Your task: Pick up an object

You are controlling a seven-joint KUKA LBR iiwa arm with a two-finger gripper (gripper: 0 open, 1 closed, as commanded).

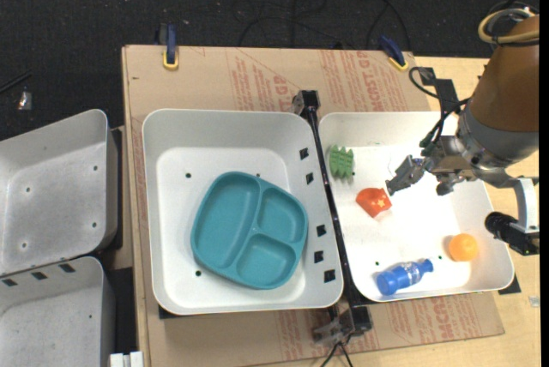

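A dark floor strewn with cables surrounds the counter point(257, 82), whose brown cardboard top is pinned at its far edge by two clamps. Two white bins are set side by side on it. In the left bin point(163, 151) one teal divided plate point(249, 230) is laid, with three compartments, near the bin's middle.

Four small things are counted in the right bin point(493, 211): one green ridged toy point(342, 161) near the far left corner, one red block point(374, 201) left of the middle, one orange ball point(462, 247) near the right wall, and one blue bottle point(402, 276) lying on its side along the near edge.

The arm point(506, 99) is seen coming in over the right bin's right wall. The pincer point(403, 177) is hung just beside the red block, up and to its right; whether its fingers are parted or closed cannot be told. Nothing is seen held in it.
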